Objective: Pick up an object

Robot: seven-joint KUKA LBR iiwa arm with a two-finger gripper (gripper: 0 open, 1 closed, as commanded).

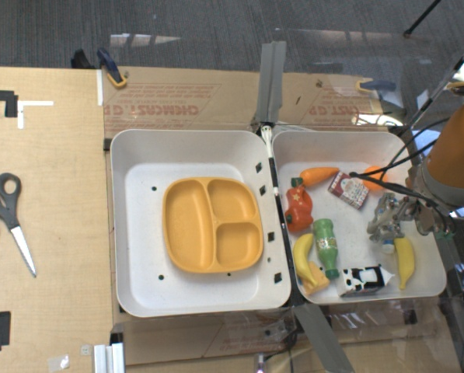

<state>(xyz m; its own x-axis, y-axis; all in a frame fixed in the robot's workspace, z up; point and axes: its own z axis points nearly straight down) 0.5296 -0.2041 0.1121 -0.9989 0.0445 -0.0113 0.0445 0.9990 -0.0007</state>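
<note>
Gripper [385, 225] grip unclear, two bananas [308, 261], one carrot [319, 176], one bottle [326, 244]

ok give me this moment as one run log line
claw: low in right bin, nothing seen held | nearest: banana, red packet | left bin: yellow divided plate

From my screen both bins [130, 231] look like smooth white plastic with a faint sheen. The divided yellow tray [213, 224] is matt plastic. The green bottle [325, 244] and the bananas [405, 261] look glossy (toy plastic, I would say). The bench [45, 208] looks like pale wood, the sheet [185, 103] behind like plain brown cardboard. The scissors [12, 220] have bright metal blades.
</note>
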